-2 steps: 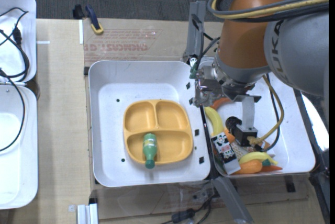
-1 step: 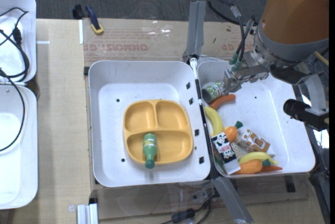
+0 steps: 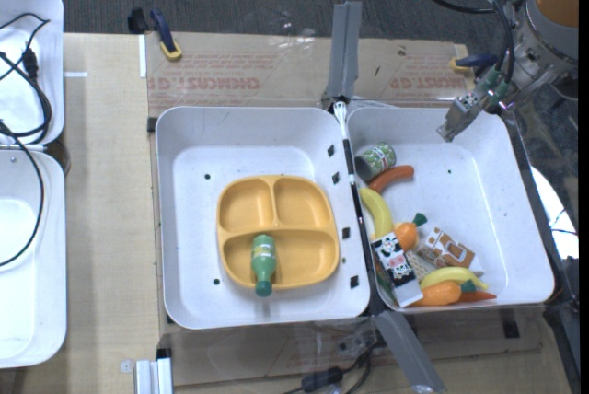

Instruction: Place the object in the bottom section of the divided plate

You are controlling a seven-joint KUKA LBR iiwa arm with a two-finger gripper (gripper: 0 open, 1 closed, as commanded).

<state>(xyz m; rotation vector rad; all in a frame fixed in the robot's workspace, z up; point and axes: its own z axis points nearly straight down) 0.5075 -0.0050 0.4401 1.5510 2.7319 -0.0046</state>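
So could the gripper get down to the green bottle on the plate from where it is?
Probably yes: the green bottle lies uncovered on the yellow plate, nothing over it, though the gripper sits above the other bin's far corner.

Green bottle (image 3: 263, 263) lying in divided plate (image 3: 241, 206) bottom section; claw (image 3: 457, 120) above right bin (image 3: 515, 199).

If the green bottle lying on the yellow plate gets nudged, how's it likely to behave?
The green bottle lies on its side in the bottom section of the yellow divided plate, so it could roll. Its cap end overhangs the rim, so a push might tip it off. It looks like smooth plastic, probably light and slippery.
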